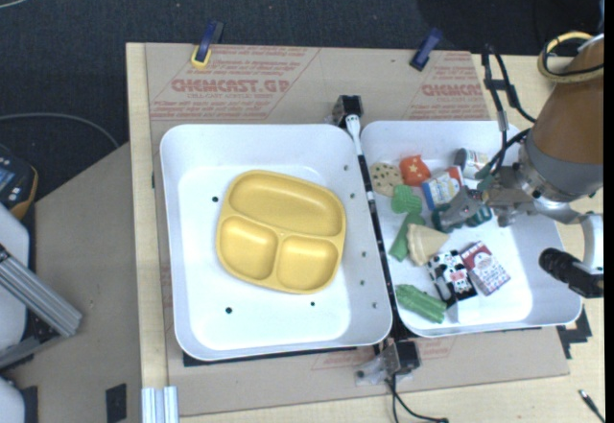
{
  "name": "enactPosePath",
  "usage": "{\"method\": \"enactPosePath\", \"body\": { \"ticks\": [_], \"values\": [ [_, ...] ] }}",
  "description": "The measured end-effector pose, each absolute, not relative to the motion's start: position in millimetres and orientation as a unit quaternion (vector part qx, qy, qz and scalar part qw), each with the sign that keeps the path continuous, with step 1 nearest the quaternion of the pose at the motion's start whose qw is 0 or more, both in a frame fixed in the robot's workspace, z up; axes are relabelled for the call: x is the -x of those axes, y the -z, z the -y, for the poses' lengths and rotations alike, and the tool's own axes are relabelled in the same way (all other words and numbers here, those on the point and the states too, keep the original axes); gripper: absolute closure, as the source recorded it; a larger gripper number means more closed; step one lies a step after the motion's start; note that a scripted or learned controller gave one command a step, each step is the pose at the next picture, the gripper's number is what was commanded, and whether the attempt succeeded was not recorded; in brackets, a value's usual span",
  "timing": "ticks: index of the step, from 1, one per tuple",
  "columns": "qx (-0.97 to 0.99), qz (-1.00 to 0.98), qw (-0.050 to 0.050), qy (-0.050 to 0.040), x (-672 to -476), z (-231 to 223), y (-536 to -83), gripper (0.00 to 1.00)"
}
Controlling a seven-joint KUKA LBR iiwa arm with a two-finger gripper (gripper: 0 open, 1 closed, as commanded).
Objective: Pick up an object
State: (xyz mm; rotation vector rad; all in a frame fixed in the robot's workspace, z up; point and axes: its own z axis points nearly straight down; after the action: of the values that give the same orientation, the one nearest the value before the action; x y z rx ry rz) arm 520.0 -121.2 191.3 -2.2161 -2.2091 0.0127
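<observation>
Gripper (467,210), finger state indiscernible, low among small mixed toys (451,258) at right white bin's (552,311) twelve o'clock; nothing lifted yet.

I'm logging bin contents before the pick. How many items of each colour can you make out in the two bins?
Yellow: 1, divided plate
Green: 3, pieces
Red: 1, small item
Cream: 2, dotted piece, wedge
Printed: 2, packets
Total: 9 clearly distinguishable

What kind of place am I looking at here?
Probably a robot test lab: a grey and orange arm reaches over two white bins on a bench, one holding a yellow plate, the other small toys.
</observation>
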Motion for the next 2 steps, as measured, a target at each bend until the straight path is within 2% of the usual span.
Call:
{"method": "enactPosePath", "body": {
  "ticks": [1, 2],
  "values": [
    [0.707, 0.707, 0.001, -0.0001, -523.0, 121.2, -197.7, 0.00],
    [0.707, 0.707, 0.003, -0.0010, -522.7, 130.4, -149.0, 0.00]
  ]
}}
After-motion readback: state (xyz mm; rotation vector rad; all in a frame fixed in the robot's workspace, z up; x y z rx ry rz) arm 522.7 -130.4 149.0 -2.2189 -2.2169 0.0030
